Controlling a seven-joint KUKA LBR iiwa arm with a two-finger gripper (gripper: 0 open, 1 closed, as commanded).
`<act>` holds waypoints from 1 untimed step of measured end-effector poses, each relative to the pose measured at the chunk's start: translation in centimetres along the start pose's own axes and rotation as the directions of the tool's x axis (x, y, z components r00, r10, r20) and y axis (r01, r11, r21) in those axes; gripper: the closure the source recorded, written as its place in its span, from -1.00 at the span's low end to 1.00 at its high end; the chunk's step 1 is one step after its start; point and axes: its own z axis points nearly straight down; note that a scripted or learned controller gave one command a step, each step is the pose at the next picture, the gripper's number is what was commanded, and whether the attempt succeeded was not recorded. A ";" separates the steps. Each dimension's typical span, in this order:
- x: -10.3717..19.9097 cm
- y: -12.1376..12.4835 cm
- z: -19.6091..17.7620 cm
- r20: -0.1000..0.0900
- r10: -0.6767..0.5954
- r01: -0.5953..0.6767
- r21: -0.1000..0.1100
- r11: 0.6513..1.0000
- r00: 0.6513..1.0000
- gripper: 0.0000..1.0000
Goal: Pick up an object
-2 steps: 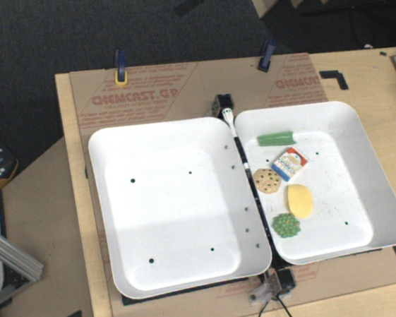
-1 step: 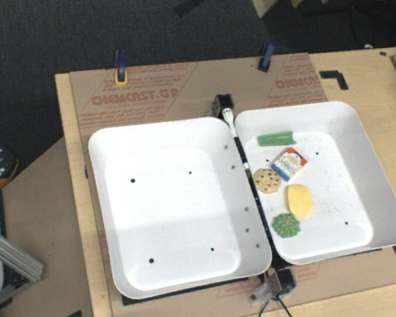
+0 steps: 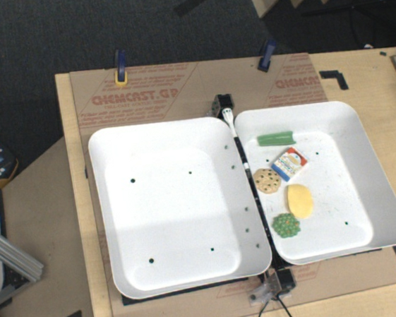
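Grip state: you cannot tell how the gripper is standing from this frame, so log it as unknown. From the rig line, you are expecting the arm to come in from 3 o'clock.

All candidates are lying in the right bin (image 3: 355,193), bunched toward its 9 o'clock wall:
- Green bar (image 3: 275,139) is sitting at the 12 o'clock end of the group, with its long axis running 3 to 9.
- Small red, white and blue box (image 3: 289,163) is lying just below it, tilted about 2 to 8.
- Cookie (image 3: 266,180) is resting at the box's 8 o'clock, touching or nearly touching it.
- Yellow piece (image 3: 300,201) is lying with its long axis 12 to 6.
- Green knobbly piece (image 3: 286,225) is sitting at its 7 o'clock, edges about touching.

Judgement: the green bar is standing apart from the rest, so you are likely getting the cleanest approach there, closing across its short axis, 12 to 6. The yellow piece is lying nearest 3 o'clock.

The left bin (image 3: 168,207) is sitting at 9 o'clock of the right one.
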 end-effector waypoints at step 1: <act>0.0 0.1 -1.2 0.004 -0.001 0.001 -0.006 1.000 1.000 1.00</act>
